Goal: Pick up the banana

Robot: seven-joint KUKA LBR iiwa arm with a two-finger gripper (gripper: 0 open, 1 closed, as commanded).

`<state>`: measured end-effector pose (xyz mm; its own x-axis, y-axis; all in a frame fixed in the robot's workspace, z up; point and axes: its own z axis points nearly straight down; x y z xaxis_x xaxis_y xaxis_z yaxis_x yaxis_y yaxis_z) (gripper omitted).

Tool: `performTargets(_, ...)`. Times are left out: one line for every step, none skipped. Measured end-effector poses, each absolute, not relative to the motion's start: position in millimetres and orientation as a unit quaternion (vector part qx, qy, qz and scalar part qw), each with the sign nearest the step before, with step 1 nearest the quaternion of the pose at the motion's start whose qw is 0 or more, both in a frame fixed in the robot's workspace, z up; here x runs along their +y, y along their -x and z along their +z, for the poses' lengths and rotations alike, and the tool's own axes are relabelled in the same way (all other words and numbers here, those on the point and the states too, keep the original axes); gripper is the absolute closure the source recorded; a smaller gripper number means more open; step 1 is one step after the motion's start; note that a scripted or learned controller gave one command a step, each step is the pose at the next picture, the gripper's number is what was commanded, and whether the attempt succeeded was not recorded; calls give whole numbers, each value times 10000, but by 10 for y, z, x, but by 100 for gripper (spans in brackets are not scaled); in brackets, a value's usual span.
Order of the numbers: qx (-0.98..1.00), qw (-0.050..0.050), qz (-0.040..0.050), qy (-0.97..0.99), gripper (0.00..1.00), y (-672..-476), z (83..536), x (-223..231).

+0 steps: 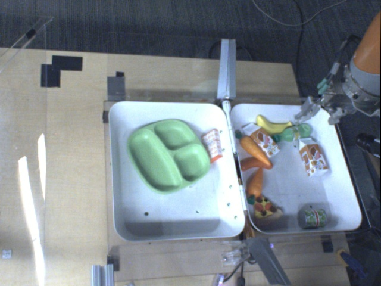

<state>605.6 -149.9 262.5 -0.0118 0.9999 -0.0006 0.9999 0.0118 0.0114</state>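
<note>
Note the end effector (309, 107) at the far edge of the right bin (348, 177), carried by the grey arm (360, 88) with its orange band (368, 52). You cannot tell from this view whether it is spread or pressed together, and you see nothing between its tips. Just to its left and slightly nearer you lies the banana (272, 124), yellow, resting on the bin floor, apart from the end effector. Between the two, a small green item (297, 131) sits almost beneath the end effector. Touching the banana's near side is a small white and orange carton (264, 142), and beside that a carrot (255, 152). A second carrot (255, 183) and a pizza slice toy (266, 208) lie farther toward you. Nearer than the end effector, you see another carton (312, 158), and well beyond it a green can (313, 217). Far to the left, the left bin (128, 219) holds a green divided plate (169, 154) and a small packet (213, 145). Both bins rest on the pale wooden surface (65, 177).
</note>
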Motion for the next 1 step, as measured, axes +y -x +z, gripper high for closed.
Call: performTargets(6852,38,26,-7283,0,-6657,993,-1277)
